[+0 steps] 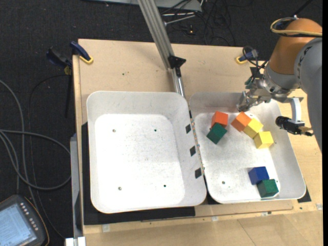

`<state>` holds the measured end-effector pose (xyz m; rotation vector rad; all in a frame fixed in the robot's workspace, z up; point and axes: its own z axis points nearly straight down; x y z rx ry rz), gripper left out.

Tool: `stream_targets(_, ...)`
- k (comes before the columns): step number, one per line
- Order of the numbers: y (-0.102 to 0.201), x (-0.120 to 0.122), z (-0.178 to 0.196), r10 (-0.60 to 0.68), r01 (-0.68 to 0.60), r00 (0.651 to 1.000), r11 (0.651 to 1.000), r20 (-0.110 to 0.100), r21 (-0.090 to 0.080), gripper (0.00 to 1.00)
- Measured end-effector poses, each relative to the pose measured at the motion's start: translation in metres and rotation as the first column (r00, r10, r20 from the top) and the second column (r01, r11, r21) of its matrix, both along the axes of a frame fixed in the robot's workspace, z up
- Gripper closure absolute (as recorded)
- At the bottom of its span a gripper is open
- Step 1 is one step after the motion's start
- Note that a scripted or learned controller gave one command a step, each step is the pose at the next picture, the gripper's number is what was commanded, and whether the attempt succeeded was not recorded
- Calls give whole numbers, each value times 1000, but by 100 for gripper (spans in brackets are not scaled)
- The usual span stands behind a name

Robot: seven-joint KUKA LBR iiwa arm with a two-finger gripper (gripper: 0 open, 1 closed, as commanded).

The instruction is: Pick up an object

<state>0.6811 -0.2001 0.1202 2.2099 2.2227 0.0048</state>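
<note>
My tool (248, 102) hangs over the far edge of the right bin (287, 188); I cannot tell its state. Just below it sits an orange block (241, 121), touching a yellow block (252, 127), with a second yellow block (263, 139) beside that. Further left lie another orange block (220, 118) and a green block (217, 134). Well beyond, a blue block (258, 174) touches a second green block (268, 187). Seven blocks: two orange, two yellow, two green, one blue. The left bin (102, 104) lies further off across the worktop (128, 60).

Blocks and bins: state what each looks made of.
Blocks, such as the blue block: likely painted wood or foam, given the matte, solid colours and crisp edges. Right bin and left bin: probably moulded plastic, white, smooth, with rounded rims.
</note>
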Motion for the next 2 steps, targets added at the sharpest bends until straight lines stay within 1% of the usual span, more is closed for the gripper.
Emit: stream_targets(2, -10, -2, 93, -5, 5, 1000, 1000, 0, 0, 100)
